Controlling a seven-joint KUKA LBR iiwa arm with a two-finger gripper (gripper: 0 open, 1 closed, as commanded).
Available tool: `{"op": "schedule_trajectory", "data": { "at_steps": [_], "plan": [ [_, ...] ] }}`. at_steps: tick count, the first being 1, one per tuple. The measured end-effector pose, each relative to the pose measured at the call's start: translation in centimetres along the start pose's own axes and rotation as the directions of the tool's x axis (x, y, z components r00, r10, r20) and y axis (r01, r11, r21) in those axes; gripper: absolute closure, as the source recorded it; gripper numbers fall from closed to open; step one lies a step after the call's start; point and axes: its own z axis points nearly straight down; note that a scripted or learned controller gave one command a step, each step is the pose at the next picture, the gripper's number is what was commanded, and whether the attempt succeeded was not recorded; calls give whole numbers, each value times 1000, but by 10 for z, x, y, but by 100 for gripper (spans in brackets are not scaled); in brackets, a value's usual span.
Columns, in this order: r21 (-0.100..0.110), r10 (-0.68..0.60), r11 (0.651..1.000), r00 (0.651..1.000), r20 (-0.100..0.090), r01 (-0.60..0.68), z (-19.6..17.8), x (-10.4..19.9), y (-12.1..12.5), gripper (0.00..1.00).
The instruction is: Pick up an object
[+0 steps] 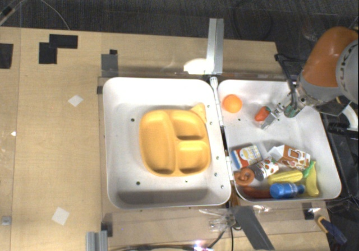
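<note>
Arm (328,68): grey, orange band, comes in from the right over the right bin's far right corner.
Pincer (271,117): low in the right bin (325,149), fingers slightly spread, tips touching or just beside a small red-orange object; can't tell if it is really between the fingers.
Small red-orange object (261,114): carrot-like, on the bin floor, upper middle of the right bin, at the pincer tips on their left side.
Orange ball (231,103): right bin, near the far left corner, apart from the pincer.
Pile (275,168): near edge of the right bin, packed together; small carton (246,156), red-white pack (294,157), yellow banana (285,177), blue bottle (286,190), pretzel-like piece (244,176), green-yellow piece (312,178).
Left bin (120,132): holds a yellow divided tray (174,142), roughly centred, flat.
Counter (50,143): light wood, black marks at far left.
</note>
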Motion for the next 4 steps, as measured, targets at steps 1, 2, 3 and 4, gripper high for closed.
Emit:
{"op": "schedule_trajectory", "data": {
  "at_steps": [1, 2, 3, 4],
  "plan": [
    [-7, -7, 1000, 1000, 11, 7, -15, -2, 4, 100],
    [-7, -8, 1000, 1000, 10, 8, -15, -2, 4, 0],
    [-1, -205, 979, 979, 5, 205, -74, -35, 3, 0],
    [-1, 32, 999, 999, 0, -32, -1, 17, 21, 0]
  ]
}}
